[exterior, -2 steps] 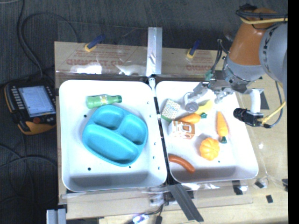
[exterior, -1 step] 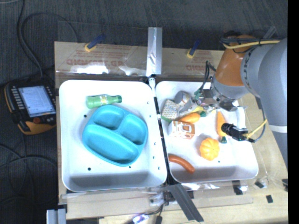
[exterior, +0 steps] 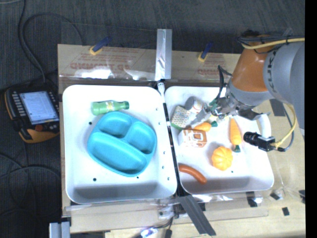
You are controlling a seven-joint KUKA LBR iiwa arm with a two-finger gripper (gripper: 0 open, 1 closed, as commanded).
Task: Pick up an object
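- Camera view is showing the end effector point(exterior: 212, 111) hanging low in the right bin point(exterior: 257, 180), near its upper middle, just above a small carrot point(exterior: 203, 127) that is lying touching a little white carton point(exterior: 193, 138).
- I cannot tell how the end effector is set, nor whether anything is sitting in it.
- Arm point(exterior: 257, 76) is reaching in from the right, its orange band bending down toward the bin.
- Larger carrot point(exterior: 235, 134) is lying just right of the end effector; a small orange pumpkin point(exterior: 222, 157) and a sausage point(exterior: 192, 173) are lying nearer the front.
- Left bin point(exterior: 74, 182) is holding a blue divided tray point(exterior: 122, 142) and a green bottle point(exterior: 110, 106).
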